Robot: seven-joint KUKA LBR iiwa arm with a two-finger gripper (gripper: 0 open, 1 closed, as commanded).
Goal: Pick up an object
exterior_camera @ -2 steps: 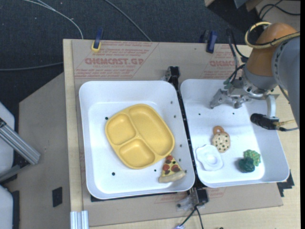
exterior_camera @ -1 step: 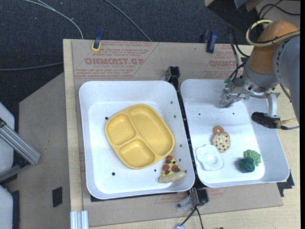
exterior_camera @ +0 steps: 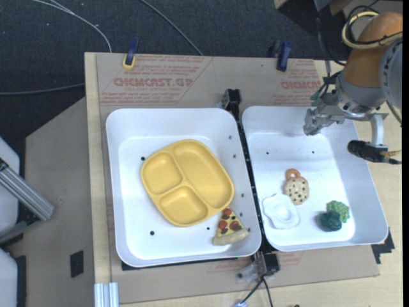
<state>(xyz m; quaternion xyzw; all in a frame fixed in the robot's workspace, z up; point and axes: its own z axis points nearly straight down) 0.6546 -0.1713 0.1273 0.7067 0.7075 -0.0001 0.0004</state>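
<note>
From the camera view above the tabletop point(exterior_camera: 77, 146) we see two white bins side by side. The left bin point(exterior_camera: 121, 171) holds a yellow divided plate point(exterior_camera: 186, 181) with a toy pizza slice point(exterior_camera: 229, 227) just beside its near corner. The right bin point(exterior_camera: 358, 171) gathers the smaller pieces toward its near end — a cookie point(exterior_camera: 296, 190) touching a small pretzel point(exterior_camera: 292, 174), a fried egg point(exterior_camera: 280, 211) just below them, and broccoli point(exterior_camera: 334, 215) off to the side — loosely scattered, we judge, so each can be taken singly. The gripper point(exterior_camera: 313, 125) hangs at the right bin's far edge, nothing between its jaws; whether they are spread or closed we cannot tell. The nearest candidates, pretzel and cookie, lie well apart from it, toward us.
</note>
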